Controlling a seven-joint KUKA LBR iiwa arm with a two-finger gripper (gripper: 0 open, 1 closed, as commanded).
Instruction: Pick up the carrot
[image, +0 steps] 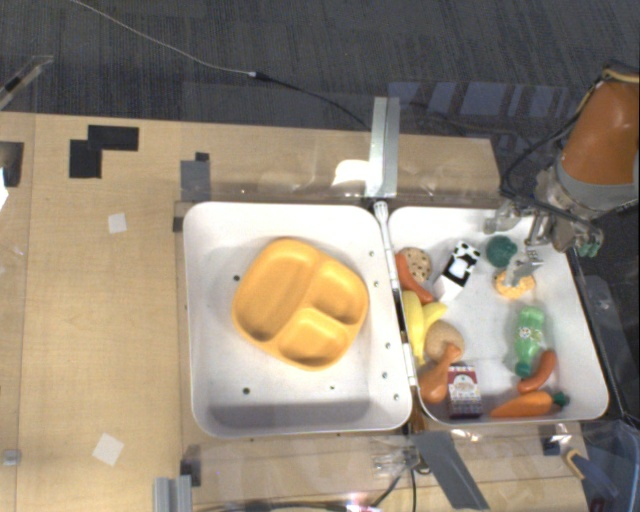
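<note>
While our gripper (528, 248) hovers at right bin's (590, 330) far edge, carrot (527, 404) lies against that bin's near wall, well apart, untouched. We cannot tell pincer state. Clutter crowds carrot, so we judge descent tricky.

The orange carrot (522, 405) lies flat along the right bin's (590, 340) near edge.

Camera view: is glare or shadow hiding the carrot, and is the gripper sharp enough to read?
Camera view: the carrot lies evenly lit against the right bin's near wall, free of glare or heavy shadow; a bright reflection sits on the bench behind the left bin; the gripper is small and soft among the toys, too unclear to read.
</note>
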